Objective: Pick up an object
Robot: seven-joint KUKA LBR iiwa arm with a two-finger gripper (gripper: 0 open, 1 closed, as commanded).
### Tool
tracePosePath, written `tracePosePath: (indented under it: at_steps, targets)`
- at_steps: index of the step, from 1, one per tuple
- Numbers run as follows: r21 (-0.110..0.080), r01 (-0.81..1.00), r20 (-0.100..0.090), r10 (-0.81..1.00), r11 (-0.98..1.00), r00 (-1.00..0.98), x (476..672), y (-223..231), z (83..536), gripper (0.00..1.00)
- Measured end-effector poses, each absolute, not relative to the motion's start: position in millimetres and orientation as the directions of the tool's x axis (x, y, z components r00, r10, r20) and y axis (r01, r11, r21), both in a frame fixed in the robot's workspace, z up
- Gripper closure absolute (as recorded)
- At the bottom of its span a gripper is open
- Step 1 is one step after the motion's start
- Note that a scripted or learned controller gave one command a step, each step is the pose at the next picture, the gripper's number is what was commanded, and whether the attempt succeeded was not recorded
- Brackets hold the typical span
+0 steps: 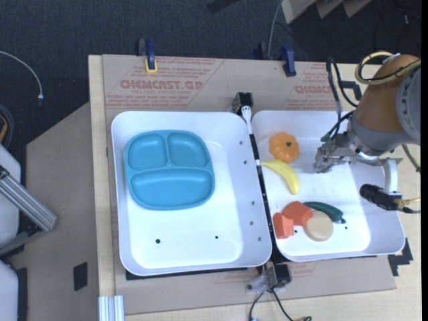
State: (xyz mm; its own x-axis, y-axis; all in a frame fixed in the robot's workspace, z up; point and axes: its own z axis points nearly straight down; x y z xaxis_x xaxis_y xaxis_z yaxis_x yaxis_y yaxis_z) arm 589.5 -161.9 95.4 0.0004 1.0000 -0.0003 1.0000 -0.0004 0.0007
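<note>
The right shallow white bin (364, 243) held five loose items. The yellow curved plastic banana (284, 175) lay flat. Its long axis ran diagonally from upper left to lower right in the view. Its upper end sat close to the bin's left wall and its lower end pointed toward the front right.

The dark green elongated toy vegetable (326, 210) lay near the front, long axis roughly left to right, tipped slightly down at the right. Its left end met the red blocky toy piece (292, 218) (touching or overlapping, could not tell). The beige round disc (319, 229) sat just below the green one, against the red piece. The orange ribbed toy pumpkin (283, 147) sat just behind the banana, small green stem on top, no clear long axis.

The tool (326, 160) hung over bare bin floor to the right of the pumpkin and banana, near both and touching neither. Open or closed: could not tell, since it was small and blurred and the wrist covered its upper part. The grey arm with the orange band (382, 105) came in from the right and was cut off by the frame edge.

The left shallow white bin (194, 249) carried a blue three-compartment plastic plate (170, 169) in its back half, well apart from the tool. Both bins sat on the brown board worktop (100, 179), whose red print was partly hidden under them. Two blue clamps (148, 49) gripped its back edge.
</note>
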Motion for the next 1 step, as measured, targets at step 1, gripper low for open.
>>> tracePosePath:
  at_steps: [1]
  targets:
    - [0.007,1.000,-0.002,1.000,0.002,-0.002,598.0,-154.4,146.8,1.00]
